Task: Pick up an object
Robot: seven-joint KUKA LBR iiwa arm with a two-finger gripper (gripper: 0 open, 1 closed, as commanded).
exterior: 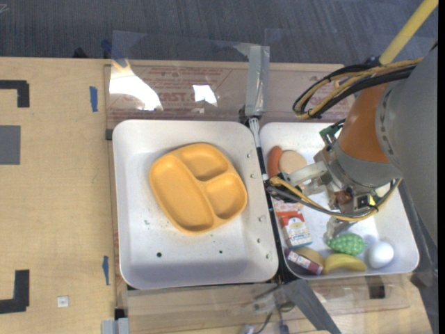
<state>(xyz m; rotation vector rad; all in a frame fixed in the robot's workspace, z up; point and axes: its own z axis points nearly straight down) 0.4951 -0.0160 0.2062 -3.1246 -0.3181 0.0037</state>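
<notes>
Objects for the pick lie in right bin (407,252): near edge, banana (345,262), green toy (346,243), white egg (380,254); further in, small carton (295,229); far end, hot dog (276,160). Step, judged: descent/approach, nothing gripped yet. Next needs centring over one item, then closing. Claw (341,204) low over bin middle, wrist angled down from right; open or clenched: can't tell. Yellow plate (198,186) in left bin.

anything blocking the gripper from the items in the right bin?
No separate obstacle visible. The arm's wrist hangs over the right bin and hides the gripper; the green object, banana and white egg lie just below it, open from above.
</notes>
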